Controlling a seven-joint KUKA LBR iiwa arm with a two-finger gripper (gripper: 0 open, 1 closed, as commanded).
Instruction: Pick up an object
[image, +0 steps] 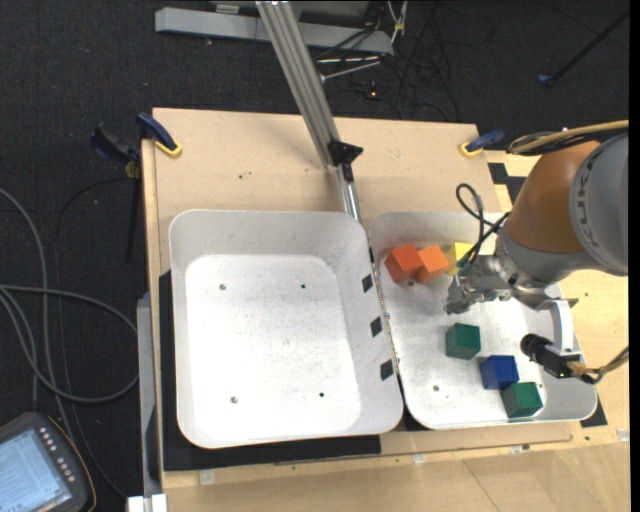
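The right bin (440, 400) holds an orange block (417, 263) near its far left corner, with a yellow block (463, 252) just behind it, partly hidden by the gripper. A green cube (463, 341) sits mid-bin, a blue cube (498, 372) to its right and nearer, and another green cube (523, 399) near the front right corner. My gripper (462, 298) hangs over the bin between the orange block and the first green cube, just above that cube. Nothing shows between its fingers.
The left bin (200, 240) lies beside the right one. A slanted metal pole (305, 80) crosses the back of the bench. Clamps sit at the bench's far corners. Cables trail from the wrist over the right bin's edge.
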